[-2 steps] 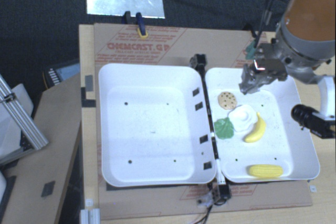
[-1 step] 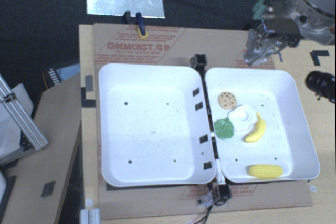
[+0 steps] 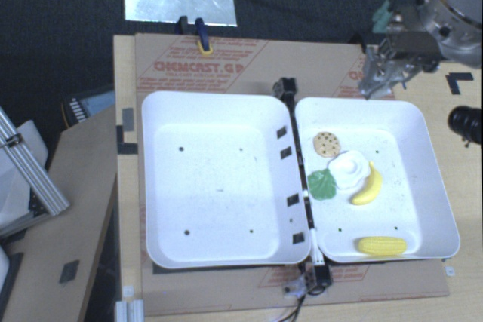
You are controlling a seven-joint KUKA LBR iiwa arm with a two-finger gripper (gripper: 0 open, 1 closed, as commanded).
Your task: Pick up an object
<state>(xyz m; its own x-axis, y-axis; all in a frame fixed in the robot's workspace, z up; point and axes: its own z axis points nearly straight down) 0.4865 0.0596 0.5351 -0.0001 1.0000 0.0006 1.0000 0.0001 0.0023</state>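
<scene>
Camera view, from above: the hand (image 3: 375, 81) hangs over the right bin's (image 3: 423, 124) far rim, carrying nothing; its spread cannot be told. Below and nearer lie cookie (image 3: 326, 143), fried egg (image 3: 349, 169), lettuce (image 3: 322, 184), banana (image 3: 367, 187) and corn (image 3: 382, 245), clustered presumably for one reach.

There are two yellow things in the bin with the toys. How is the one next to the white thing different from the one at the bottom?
The banana is curved and smooth; the corn cob is straight and looks bumpy.
The banana lies at a slant, touching the white fried egg; the corn cob lies flat across, alone near the front wall of the right bin.
Both are yellow toy foods in the same bin.
</scene>
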